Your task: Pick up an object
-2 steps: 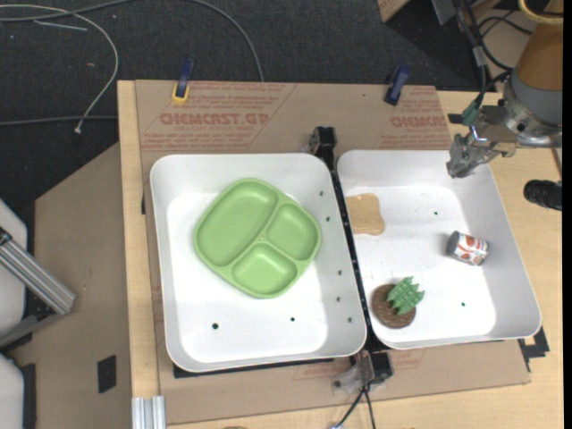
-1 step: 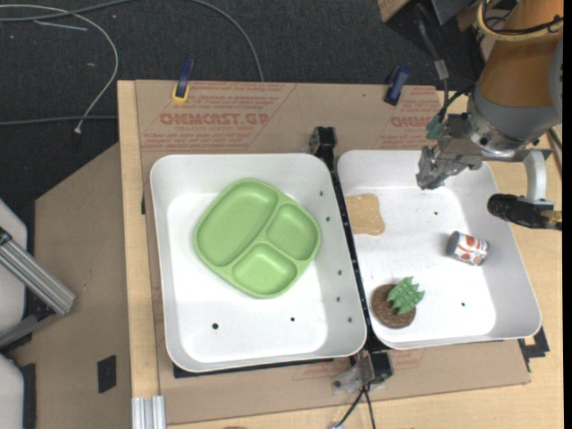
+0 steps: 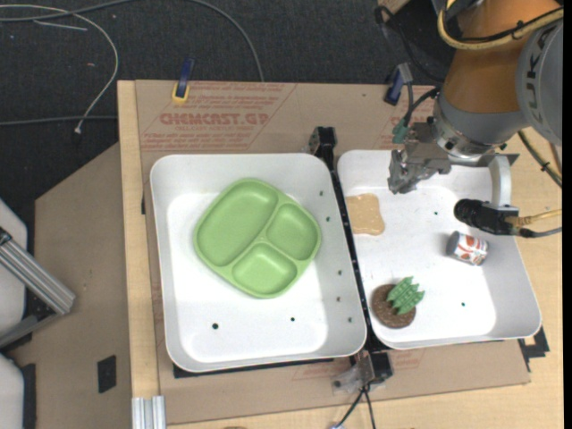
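Observation:
My gripper [image 3: 402,182] hangs over the back left part of the right bin [image 3: 500,324], pointing down, nothing visible between its fingers. A flat tan slice like toast [image 3: 365,214] lies just below and left of it, near the bin's left wall. A small red and white can [image 3: 469,248] lies on its side toward the right. A small green plant in a brown pot [image 3: 398,302] stands near the front of that bin.
The left bin [image 3: 179,329] holds a green divided plate [image 3: 257,237]. A black clamp [image 3: 323,141] sits at the back between the bins. A black cylindrical part [image 3: 483,214] of the arm juts out over the right bin, above the can.

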